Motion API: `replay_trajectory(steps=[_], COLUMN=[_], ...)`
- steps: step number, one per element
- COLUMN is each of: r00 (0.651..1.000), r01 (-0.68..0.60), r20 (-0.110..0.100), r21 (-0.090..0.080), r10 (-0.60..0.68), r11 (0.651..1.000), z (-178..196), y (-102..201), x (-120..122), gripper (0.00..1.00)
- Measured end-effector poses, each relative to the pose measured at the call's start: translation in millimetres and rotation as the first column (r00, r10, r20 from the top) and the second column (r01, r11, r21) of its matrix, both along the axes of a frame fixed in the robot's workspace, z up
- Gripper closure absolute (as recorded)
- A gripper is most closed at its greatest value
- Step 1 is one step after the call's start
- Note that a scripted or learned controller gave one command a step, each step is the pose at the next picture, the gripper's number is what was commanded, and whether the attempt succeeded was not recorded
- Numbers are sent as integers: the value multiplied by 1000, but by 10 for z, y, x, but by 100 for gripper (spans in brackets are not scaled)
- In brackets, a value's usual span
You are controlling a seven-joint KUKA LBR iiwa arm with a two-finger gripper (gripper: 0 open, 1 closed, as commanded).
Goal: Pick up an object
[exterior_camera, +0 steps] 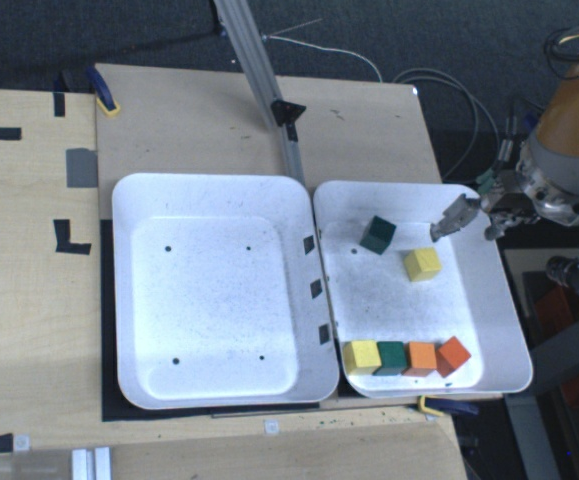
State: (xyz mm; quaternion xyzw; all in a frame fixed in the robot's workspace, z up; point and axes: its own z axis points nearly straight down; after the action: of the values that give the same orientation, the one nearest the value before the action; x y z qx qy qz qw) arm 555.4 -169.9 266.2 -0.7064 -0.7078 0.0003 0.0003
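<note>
We judge the yellow block (422, 264), just below the open gripper (467, 222), light and rigid, so we grip opposite flat faces.

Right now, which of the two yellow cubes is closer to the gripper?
The lone yellow cube mid right bin, beside the gripper; the other yellow cube heads the front-wall row.

Around the bins, we see fixtures.
We see a grey metal rail (254, 53) slanting across the tan surface (189, 118), white cables (449, 93) beyond.
</note>
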Motion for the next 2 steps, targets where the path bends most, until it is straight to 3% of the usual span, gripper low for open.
replay_trajectory(steps=[1,2], r00=[1000,1000], r01=[-1,1], r20=[-7,1], r21=[1,0], r10=[1,-1], r11=[1000,1000], z=[-1146,-1568], y=[75,8], x=[475,370], gripper=[0,0])
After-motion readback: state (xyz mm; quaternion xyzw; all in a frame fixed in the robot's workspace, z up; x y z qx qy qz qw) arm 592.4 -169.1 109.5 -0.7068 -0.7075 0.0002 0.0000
